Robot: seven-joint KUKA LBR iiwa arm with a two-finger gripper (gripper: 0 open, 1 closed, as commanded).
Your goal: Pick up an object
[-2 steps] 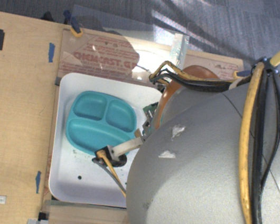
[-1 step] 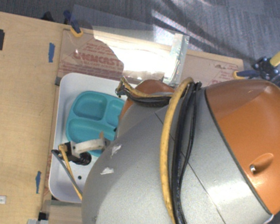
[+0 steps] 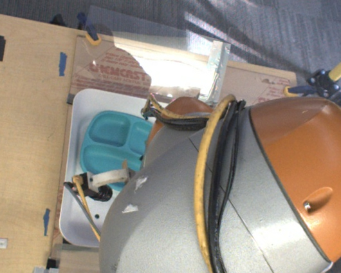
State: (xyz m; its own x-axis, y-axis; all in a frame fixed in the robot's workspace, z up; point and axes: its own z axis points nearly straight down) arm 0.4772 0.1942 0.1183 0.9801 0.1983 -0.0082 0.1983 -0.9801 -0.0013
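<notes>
Pale wooden bench [image 3: 13, 137] before you, white bin [image 3: 73, 148] set into it, teal divided tray [image 3: 114, 139] lying flat inside, grey arm [image 3: 175, 218] looming over the bin's right, its grasp, open or closed, you cannot tell.

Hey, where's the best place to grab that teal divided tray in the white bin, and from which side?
Take the teal tray by its raised rim on the view's left edge, coming straight down to pinch the rim from inside and outside. It lies flat in the white bin, probably too wide to span, and its right side is hidden under the arm.
</notes>
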